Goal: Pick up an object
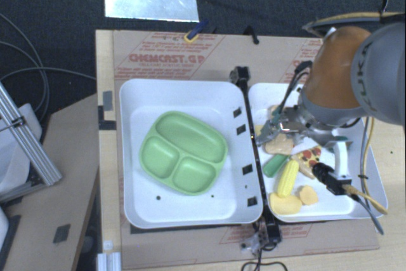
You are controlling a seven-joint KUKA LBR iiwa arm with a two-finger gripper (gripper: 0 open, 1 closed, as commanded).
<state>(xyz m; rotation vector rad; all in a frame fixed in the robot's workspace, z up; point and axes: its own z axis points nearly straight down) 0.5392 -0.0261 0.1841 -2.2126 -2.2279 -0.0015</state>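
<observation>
Several toy foods lie in the right bin (365,200): a yellow corn cob (287,178), a green vegetable piece (274,165), a pizza slice (309,159), a tan piece (278,146) and two yellow lumps (285,204) (309,195). My gripper (271,129) hangs low over the left part of this bin, just above the tan piece and close to the divider. The arm's grey and orange wrist covers the bin's upper half and hides what lies beneath it.
A green divided plate (183,152) rests in the left bin (146,98). A black divider bar (248,143) runs between the bins. Cables and a black connector (330,179) trail over the right bin. A metal frame (25,143) stands at far left.
</observation>
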